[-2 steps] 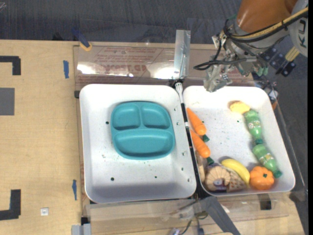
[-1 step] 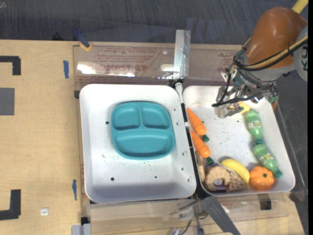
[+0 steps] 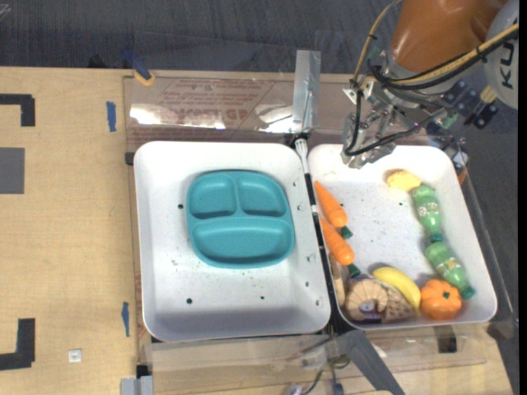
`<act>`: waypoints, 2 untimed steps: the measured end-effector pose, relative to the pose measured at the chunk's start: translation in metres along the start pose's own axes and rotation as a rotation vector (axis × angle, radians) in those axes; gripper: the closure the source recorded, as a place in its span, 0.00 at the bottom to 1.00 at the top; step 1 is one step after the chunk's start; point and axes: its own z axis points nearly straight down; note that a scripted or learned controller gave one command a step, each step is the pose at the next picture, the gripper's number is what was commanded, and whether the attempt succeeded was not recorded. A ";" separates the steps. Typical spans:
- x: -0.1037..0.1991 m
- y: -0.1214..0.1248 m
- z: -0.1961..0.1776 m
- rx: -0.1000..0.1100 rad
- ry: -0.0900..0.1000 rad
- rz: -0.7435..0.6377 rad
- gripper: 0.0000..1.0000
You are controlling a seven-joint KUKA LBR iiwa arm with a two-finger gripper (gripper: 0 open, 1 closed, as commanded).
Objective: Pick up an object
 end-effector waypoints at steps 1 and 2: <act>0.003 0.026 0.055 -0.009 0.008 -0.114 1.00; 0.034 0.092 0.052 -0.007 0.006 -0.225 1.00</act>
